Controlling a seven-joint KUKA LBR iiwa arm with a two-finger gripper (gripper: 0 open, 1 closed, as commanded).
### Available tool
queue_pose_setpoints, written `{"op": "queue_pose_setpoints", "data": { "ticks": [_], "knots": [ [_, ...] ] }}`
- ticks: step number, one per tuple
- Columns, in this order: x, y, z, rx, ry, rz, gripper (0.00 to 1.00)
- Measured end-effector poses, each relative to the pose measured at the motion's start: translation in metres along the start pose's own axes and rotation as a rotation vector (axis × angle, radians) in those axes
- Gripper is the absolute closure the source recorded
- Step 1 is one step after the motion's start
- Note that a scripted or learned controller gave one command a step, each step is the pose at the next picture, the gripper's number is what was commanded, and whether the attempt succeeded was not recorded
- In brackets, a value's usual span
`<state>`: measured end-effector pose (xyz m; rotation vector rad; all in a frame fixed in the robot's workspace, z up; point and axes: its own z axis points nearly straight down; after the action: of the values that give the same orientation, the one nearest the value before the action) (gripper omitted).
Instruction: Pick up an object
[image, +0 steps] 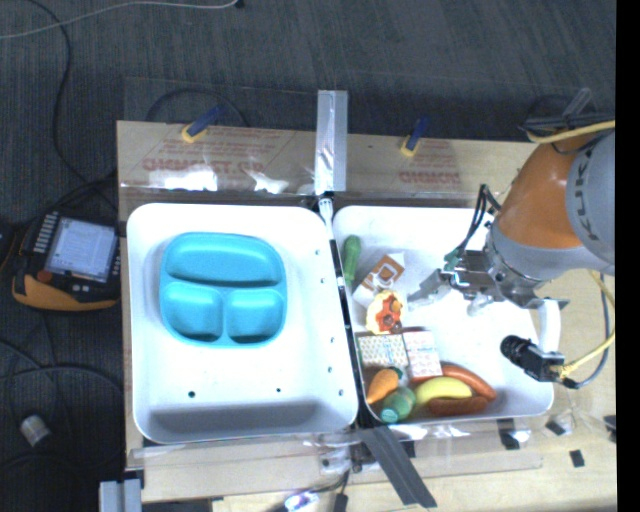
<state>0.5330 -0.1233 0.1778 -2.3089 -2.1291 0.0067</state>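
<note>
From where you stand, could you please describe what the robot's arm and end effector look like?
The arm is bulky and rounded, grey at the upper link with a broad orange band above the wrist. Black cables run along it near the wrist, and a yellow cable trails off to the right. The end effector is a compact metal-and-dark assembly, with a black cylindrical part mounted nearby.

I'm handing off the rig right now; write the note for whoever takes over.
Pincer: over the right bin, hanging above its bare floor, nothing seen in it.
Items: heaped along the right bin's left and near sides, among them a green cucumber, banana, carrot. Blue divided tray sits in the left bin.
Done: nothing picked.
Left: grasp and lift one object.
</note>
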Motion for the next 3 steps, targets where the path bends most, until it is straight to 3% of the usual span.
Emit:
{"op": "queue_pose_setpoints", "data": {
  "ticks": [1, 2, 3],
  "knots": [
    [0.015, 0.025, 0.082, -0.022, 0.000, -0.239, 0.00],
    [-0.062, -0.039, 0.076, -0.020, -0.005, -0.178, 0.00],
    [-0.056, -0.037, 0.063, -0.023, 0.001, -0.185, 1.00]
  ]
}}
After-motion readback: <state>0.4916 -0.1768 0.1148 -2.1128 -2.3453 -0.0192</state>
